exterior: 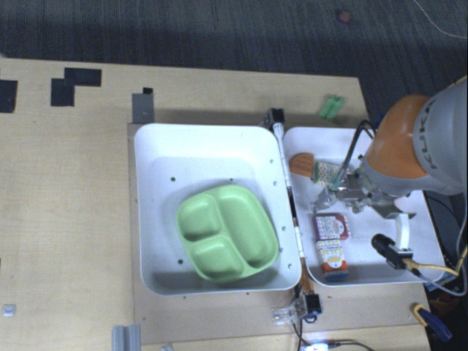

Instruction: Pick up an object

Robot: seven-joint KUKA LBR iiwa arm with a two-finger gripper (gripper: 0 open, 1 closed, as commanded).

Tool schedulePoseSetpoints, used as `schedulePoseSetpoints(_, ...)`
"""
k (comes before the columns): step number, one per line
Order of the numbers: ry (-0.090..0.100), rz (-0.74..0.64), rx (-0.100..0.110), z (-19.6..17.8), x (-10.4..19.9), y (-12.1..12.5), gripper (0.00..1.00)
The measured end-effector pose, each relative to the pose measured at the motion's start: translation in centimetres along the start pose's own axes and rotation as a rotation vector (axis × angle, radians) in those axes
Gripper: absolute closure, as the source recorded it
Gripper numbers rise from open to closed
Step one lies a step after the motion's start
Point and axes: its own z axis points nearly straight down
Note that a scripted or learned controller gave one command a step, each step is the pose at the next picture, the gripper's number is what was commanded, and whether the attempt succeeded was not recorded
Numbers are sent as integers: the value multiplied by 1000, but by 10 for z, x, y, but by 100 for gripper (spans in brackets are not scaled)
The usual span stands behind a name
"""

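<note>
Currently can't tell the gripper (338, 190) state; red-white pouch (330, 241) lies just below it in the right bin (431, 258), long axis near-vertical, blue cap end pointing away.

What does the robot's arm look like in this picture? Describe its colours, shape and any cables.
The arm is thick, rounded and grey, with an orange band above the wrist. A thin dark cable curves beside the band. The gripper end is darker metal.
</note>
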Motion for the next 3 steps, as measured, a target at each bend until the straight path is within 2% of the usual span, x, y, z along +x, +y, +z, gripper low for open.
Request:
schedulePoseSetpoints(1,0,-1,-3,-11,1,1,100)
schedulePoseSetpoints(2,1,-1,-3,-11,1,1,0)
schedulePoseSetpoints(3,1,-2,6,13,14,44,0)
